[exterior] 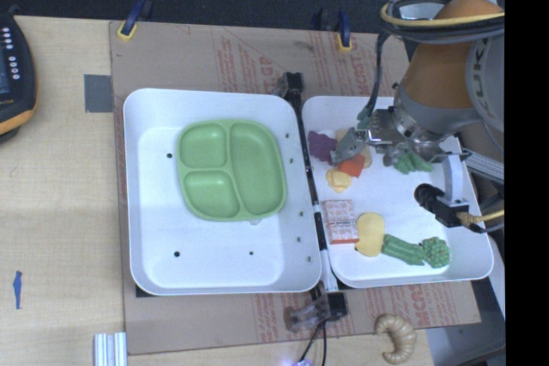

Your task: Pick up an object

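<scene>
Gripper (350, 148) over lumpy toys (347, 171); smooth green plate (232, 169) w/ 3 compartments.

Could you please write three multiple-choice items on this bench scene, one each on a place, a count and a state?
1. Where does the green divided plate lie?
A. in the left bin
B. in the right bin
C. on the cardboard in front of the bins

2. How many compartments does that plate have?
A. two
B. three
C. five

3. How does the croissant stand to the bins?
A. inside the left bin
B. on top of the plate
C. outside both, on the cardboard

Answers: 1 A, the plate rests on the left bin floor; 2 B, two ridges split it into three wells; 3 C, it lies below the right bin rim.
</scene>
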Robot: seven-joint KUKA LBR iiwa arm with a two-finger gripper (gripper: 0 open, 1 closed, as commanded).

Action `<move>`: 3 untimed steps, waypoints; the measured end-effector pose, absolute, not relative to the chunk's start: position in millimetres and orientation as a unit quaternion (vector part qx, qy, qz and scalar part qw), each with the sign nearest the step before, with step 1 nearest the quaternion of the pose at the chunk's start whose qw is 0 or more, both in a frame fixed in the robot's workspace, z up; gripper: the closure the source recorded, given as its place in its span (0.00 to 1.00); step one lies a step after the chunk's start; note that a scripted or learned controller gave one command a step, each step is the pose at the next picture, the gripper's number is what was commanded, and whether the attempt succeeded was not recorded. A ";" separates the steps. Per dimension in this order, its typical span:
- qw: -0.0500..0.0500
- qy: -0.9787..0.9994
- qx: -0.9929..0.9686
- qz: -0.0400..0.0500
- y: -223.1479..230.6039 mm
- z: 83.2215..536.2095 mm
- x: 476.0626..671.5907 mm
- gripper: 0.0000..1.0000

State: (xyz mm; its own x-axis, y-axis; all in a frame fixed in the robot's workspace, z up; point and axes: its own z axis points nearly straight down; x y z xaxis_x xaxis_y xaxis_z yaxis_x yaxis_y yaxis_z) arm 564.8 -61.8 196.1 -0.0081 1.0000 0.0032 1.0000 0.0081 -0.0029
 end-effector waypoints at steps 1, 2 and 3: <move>0.002 -0.708 -0.706 0.003 -99.3 147.1 580.3 0.00; 0.000 -0.706 -0.708 -0.002 -109.2 93.3 479.5 0.00; 0.000 -0.710 -0.704 -0.003 -108.1 107.2 484.1 1.00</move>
State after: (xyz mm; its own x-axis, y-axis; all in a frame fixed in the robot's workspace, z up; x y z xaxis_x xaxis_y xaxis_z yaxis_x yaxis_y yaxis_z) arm 484.1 -108.1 107.2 -0.0087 1.0000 0.0046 0.9999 0.0087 0.0052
